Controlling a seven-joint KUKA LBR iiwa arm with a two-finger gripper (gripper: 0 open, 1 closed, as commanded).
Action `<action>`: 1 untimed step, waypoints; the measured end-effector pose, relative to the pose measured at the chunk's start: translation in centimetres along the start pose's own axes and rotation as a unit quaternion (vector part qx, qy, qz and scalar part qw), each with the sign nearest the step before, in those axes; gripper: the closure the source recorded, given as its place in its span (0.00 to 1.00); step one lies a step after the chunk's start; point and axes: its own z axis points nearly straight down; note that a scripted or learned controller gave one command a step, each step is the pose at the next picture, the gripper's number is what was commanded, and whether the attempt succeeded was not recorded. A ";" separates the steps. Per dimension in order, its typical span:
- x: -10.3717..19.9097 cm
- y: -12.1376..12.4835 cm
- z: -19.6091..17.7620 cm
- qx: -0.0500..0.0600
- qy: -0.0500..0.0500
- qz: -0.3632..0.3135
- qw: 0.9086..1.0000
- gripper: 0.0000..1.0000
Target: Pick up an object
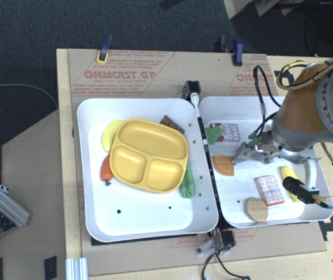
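The grey arm (307, 115) is reaching in from the right over the right bin (236, 217). Its claw (240, 154) is hanging low near the middle of that bin, pointing left. From this angle I cannot tell whether the claw is released or clenched.

Just beside the claw, to its lower left, an orange wedge (224, 166) is lying flat near the bin's left wall; it is perhaps a toy slice of food. Above the wedge, a green lump (214, 134) and a small white card (231, 132) with red print are lying side by side. Toward the near side of the bin, a pink packet (270, 190) is resting just above a tan round piece (257, 209). A yellow stick (287, 172) is lying near the packet's right.

In the left bin (90, 156), a yellow divided plate (149, 155) is sitting at a skew. A yellow piece (110, 134) and a red piece (106, 169) are poking out along its left edge. A brown scrap (170, 122) is showing at its top and a green sprig (187, 184) at its lower right.

Both bins are sitting side by side on the brown tabletop (125, 69).
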 end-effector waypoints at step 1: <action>0.0 0.1 -1.2 -0.002 -0.001 0.001 1.000 1.00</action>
